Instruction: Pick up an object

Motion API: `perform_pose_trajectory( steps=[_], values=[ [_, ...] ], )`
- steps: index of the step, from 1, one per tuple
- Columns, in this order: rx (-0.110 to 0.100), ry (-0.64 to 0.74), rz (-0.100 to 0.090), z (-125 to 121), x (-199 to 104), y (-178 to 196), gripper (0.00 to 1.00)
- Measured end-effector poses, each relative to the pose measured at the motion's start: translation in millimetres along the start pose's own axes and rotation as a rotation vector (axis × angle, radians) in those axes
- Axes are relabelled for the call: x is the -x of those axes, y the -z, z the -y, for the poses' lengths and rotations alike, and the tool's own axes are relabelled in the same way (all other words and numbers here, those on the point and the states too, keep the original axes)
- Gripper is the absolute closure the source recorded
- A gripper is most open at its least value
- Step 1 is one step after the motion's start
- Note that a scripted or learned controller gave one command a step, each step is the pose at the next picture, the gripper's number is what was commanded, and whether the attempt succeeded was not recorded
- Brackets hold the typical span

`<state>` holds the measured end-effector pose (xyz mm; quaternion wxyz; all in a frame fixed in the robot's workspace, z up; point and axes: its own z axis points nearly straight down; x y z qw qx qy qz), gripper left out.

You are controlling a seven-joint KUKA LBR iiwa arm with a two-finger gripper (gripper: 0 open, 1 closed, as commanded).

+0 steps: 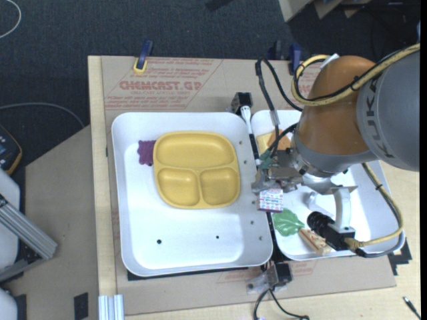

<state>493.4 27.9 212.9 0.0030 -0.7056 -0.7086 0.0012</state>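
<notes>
My gripper (269,182) hangs over the left edge of the right bin (373,212), beneath the grey and orange arm. A small white packet with pink and blue print (270,201) sits right at the gripper's tip, touching or just below it; the grip itself is hidden. A green leafy piece (287,222) lies just beyond the packet in the same bin, with a tan wooden piece (313,240) beside it. An orange-yellow thing (281,139) peeks out behind the wrist.
The left bin (133,205) holds a yellow divided plate (197,169) and a small purple thing (145,152) against the plate's left side. Both bins rest on a cardboard sheet (167,79). The arm covers most of the right bin.
</notes>
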Motion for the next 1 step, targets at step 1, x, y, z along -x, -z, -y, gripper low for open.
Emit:
perform_pose_trajectory(
  steps=[1],
  values=[
    [0.007, -0.003, 0.002, -4.5, -2.6, 6.5, 1.00]
  ],
)
